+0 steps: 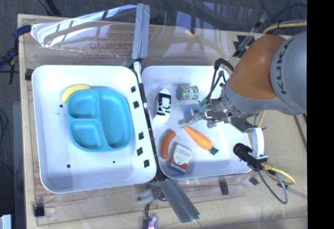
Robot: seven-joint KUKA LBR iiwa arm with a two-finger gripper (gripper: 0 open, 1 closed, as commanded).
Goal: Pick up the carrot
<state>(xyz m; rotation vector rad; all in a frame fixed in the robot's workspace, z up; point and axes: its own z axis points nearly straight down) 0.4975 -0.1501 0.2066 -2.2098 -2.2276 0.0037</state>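
Observation:
The carrot [199, 137], orange with a green stub at its lower right end, lies slantwise on the floor of the right bin [229, 166]. My gripper [196, 117] hovers just above and slightly left of the carrot's upper end, reaching in from the right under the grey and orange arm. Its fingers [186, 118] stand open, with nothing between them. The carrot rests free on the bin floor.
In the right bin there are also an orange sausage [167, 144], a small juice carton [180, 158], a black-and-white packet [164, 104] and a small can [188, 92]. The left bin [47, 134] holds a blue divided plate [99, 119] and a yellow banana [74, 89].

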